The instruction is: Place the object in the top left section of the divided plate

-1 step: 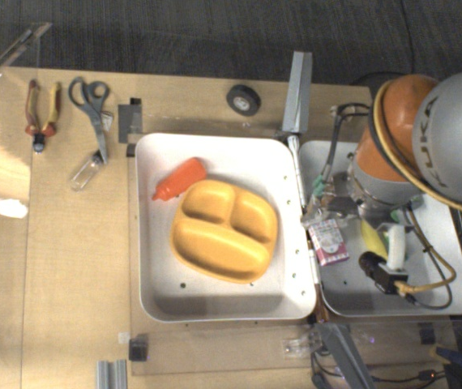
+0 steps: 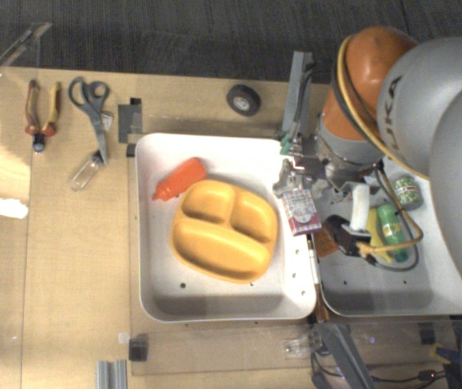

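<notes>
The grey arm (image 2: 434, 112) with its orange band bulks closest to the lens, coming in from 3 o'clock and hiding much of the right bin (image 2: 393, 298).

On the bare bench at 10 o'clock lie red-handled pliers (image 2: 40, 113), then grey scissors (image 2: 93, 116) and a small black block (image 2: 130, 120). A black tape roll (image 2: 244, 100) sits at 12 o'clock, beyond the bins.

The left bin (image 2: 215, 306) holds a yellow divided plate (image 2: 224, 229), turned a little askew, with two small sections on its far side and one long section nearer me. At the plate's 10 o'clock, just beside its rim and outside it, lies an orange carrot-shaped object (image 2: 179, 178), smooth and tapered, its narrow end pointing to 8 o'clock.

At the plate's 3 o'clock the gripper (image 2: 297, 186) hangs over the rim between the two bins. A small pink-and-white packet (image 2: 301, 211) shows right under it; I cannot tell whether the tool is clenched on it or released.

In the right bin a white tube (image 2: 361, 207), a green bottle (image 2: 391, 224) and a yellow piece (image 2: 389, 254) crowd together beneath the arm.
</notes>
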You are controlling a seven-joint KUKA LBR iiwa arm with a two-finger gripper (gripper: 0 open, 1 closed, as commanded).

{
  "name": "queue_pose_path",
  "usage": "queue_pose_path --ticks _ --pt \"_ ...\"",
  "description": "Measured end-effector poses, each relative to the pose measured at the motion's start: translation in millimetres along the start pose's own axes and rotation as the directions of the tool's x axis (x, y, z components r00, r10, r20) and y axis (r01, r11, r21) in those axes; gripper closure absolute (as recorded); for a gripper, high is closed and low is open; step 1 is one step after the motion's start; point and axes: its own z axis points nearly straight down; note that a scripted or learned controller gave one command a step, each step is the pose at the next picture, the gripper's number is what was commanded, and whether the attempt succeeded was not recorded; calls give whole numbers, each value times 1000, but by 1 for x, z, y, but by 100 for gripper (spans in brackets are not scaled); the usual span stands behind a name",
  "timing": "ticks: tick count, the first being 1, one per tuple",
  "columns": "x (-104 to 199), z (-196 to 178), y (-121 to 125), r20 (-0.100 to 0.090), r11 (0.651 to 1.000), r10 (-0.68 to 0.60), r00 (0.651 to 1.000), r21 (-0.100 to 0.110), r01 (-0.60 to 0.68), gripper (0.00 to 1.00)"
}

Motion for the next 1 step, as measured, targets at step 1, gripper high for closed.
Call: queue_pose_path --ticks 1 --pt "69 -7 39 0 984 -179 984 0 179 100"
